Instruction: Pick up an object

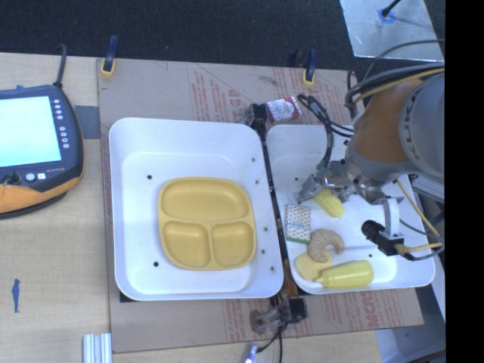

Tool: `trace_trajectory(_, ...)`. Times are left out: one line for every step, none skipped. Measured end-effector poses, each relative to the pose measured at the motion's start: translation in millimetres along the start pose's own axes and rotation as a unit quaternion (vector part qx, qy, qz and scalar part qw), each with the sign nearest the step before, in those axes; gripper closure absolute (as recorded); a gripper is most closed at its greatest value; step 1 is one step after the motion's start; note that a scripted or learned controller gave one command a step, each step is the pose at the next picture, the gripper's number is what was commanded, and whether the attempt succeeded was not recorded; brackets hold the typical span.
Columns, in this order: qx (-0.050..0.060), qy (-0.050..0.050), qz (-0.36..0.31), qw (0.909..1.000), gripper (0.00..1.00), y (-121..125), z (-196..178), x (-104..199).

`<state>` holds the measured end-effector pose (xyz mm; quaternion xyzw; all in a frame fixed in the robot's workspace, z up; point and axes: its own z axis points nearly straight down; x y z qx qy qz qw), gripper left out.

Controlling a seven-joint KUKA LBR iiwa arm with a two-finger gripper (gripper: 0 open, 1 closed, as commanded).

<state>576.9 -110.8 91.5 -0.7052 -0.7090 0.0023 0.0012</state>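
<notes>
The gripper (318,190) of the grey-and-orange arm (393,127) reaches into the right-hand bin (291,146); whether it is clenched or released cannot be told. A small yellow piece (330,203) lies touching it. Nearer the bin's front edge sit a patterned sachet (297,223), a tan croissant shape (326,243) and a yellow bottle (346,274). A yellow divided plate (206,222) rests in the left-hand bin (132,203).
</notes>
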Motion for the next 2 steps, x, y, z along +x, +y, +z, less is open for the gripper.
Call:
trace_trajectory(0.001,-0.001,-0.002,1.0,1.0,0,-10,-1)
trace_trajectory(-0.001,0.001,0.0,1.0,1.0,9,-101,74)
